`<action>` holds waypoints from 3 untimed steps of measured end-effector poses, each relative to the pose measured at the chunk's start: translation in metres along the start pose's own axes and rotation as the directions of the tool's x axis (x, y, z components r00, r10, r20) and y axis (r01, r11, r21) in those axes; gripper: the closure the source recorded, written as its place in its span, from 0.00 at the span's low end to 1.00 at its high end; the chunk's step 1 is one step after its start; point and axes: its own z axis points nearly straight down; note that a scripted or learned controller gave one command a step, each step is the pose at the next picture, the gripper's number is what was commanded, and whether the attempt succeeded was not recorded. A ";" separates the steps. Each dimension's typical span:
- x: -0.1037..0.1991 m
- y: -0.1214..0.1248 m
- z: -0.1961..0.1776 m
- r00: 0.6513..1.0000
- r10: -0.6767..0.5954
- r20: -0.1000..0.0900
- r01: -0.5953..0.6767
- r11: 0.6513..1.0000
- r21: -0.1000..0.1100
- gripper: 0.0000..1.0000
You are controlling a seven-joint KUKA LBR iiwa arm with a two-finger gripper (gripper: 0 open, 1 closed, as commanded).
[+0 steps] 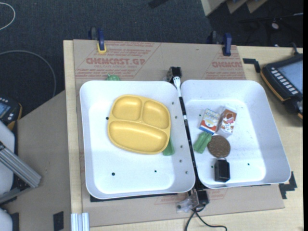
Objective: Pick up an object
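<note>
A yellow three-part plate point(139, 124) lies in the left bin point(96, 153), with a green piece point(168, 148) poking out at its right edge. In the right bin point(255, 129) lie two small cartons side by side, one blue and white point(209, 121), one red and white point(227, 121). Below them are a green stick-shaped thing point(202, 142), a round brown disc point(219, 147) and a small black block point(222, 170).
Both bins rest on a cardboard sheet point(125, 57) held by blue clamps point(100, 38) at the back. A black pendant with a screen point(288, 78) sits at the far right. A metal bracket point(19, 167) is at the left. A small green thing point(113, 77) lies behind the left bin.
</note>
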 end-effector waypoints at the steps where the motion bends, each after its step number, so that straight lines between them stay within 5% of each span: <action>1: -0.030 -0.003 -0.083 1.000 0.002 0.012 -0.002 1.000 -0.025 1.00; 2: -0.008 -0.002 0.028 1.000 -0.001 0.002 0.001 1.000 -0.004 1.00; 3: -0.029 -0.003 -0.093 1.000 0.000 0.014 0.001 1.000 -0.030 1.00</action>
